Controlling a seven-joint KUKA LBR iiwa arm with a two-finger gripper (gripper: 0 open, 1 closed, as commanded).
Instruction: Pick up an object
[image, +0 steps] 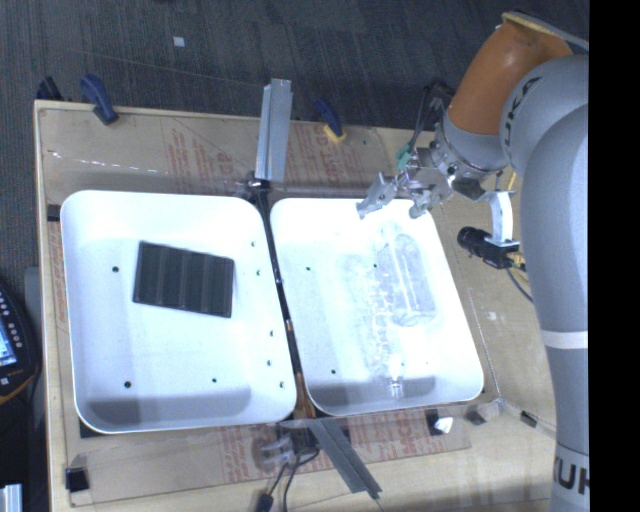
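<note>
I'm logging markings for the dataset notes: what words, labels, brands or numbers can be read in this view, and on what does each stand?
"KU": white letters on the grey robot arm near the bottom right, cut off by the frame.
Faint red print on the tan bench board: too blurred to read.
Dark ridged rectangular pad and clear plastic bottle: no legible text.

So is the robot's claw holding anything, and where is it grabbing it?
Nothing. The gripper hangs open over the right bin's far edge; the clear plastic bottle lies below.
</note>
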